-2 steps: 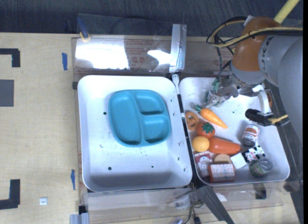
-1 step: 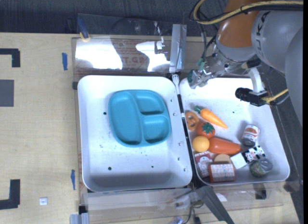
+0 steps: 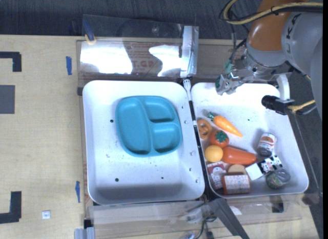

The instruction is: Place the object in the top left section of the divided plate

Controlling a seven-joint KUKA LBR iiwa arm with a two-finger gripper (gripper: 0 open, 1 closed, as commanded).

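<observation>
One blue divided plate (image 3: 148,125) lies in the left bin (image 3: 97,171). At three o'clock from it, the right bin (image 3: 246,99) holds a carrot (image 3: 225,124), a tomato (image 3: 221,139) and an orange (image 3: 213,154). At the right bin's twelve o'clock rim sits the gripper (image 3: 225,84); its grip cannot be told.

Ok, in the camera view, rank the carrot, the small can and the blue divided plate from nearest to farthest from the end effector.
From the end effector:
1. Carrot, just below it in the right bin.
2. Small can, lower right of that bin.
3. Blue divided plate, in the left bin.
</observation>
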